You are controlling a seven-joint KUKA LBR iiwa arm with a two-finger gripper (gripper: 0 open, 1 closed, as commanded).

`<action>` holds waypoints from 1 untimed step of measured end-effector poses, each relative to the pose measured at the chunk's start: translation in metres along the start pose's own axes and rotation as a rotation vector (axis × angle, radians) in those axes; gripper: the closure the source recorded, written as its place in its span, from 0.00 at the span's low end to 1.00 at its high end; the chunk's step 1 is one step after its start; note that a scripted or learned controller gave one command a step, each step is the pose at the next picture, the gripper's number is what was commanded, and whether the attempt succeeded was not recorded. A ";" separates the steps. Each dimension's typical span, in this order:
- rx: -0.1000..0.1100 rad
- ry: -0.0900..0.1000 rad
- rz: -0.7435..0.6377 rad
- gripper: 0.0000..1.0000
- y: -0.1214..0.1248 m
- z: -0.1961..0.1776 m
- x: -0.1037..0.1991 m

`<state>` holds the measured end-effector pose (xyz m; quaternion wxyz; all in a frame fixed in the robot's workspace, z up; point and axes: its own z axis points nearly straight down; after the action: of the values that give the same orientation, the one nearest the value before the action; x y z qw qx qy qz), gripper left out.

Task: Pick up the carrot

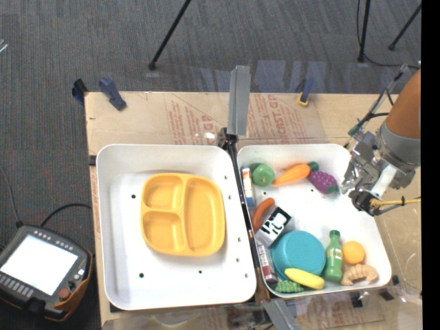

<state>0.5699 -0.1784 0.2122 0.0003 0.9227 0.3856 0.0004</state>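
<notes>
End effector [352, 183] over the right rim of the right-hand shallow white bin [328, 147], below the grey wrist and orange band; open or closed, cannot tell from this slant. Nothing seen held. Orange plastic carrot with a green top [291, 174] lies in the far part of that bin, tilted, leafy end toward the arm, well apart from the end effector. Round green toy fruit [262, 174] just beside the carrot's tip on the left. Purple bunch of toy grapes [322, 180] just beside its green top, between carrot and end effector. Slim white tube [245, 182] lies along the bin's left wall. Nearer the camera: reddish-orange sausage-shaped toy [262, 212], touching a black-and-white box [276, 224]. Teal round bowl [298, 253] sits below the box. Green plastic bottle [333, 255] upright just right of the bowl, then a small round orange fruit [353, 252]. Tan toy croissant [359, 274] in the near right corner; yellow toy banana [304, 278] along the near wall, with a bumpy green piece [289, 287] beside it. Left-hand white bin [110, 184] carries a yellow three-compartment plastic tray [183, 213]. Both bins rest on a plywood tabletop [158, 115]. Grey handheld screen unit [41, 267] lies on the carpet at lower left.
</notes>
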 end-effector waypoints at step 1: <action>0.005 -0.002 -0.003 0.00 -0.002 0.003 0.001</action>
<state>0.5692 -0.1766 0.2094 -0.0016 0.9221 0.3868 -0.0018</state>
